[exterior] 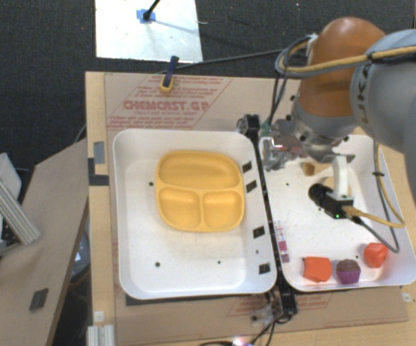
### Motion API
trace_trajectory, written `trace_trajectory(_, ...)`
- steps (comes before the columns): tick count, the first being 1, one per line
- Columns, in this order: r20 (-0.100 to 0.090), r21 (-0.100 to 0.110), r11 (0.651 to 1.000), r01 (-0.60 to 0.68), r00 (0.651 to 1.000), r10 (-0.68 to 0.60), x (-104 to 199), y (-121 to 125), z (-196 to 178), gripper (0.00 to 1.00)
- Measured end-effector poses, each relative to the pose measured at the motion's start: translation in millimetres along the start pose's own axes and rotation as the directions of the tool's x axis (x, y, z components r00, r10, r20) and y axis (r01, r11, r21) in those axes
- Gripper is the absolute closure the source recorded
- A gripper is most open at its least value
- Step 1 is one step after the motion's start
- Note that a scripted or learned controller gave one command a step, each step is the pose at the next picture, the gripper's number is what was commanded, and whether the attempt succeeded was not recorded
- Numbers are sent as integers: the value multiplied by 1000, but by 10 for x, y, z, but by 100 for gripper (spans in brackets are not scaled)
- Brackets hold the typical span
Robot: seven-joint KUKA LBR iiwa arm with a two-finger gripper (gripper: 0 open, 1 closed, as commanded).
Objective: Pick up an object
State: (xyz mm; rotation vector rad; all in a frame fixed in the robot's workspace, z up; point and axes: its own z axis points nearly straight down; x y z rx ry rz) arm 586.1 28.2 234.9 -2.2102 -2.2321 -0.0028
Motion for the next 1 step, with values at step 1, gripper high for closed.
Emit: trace_trajectory(1,-1,-2,1000,0,1000,0,518,25,-73,100)
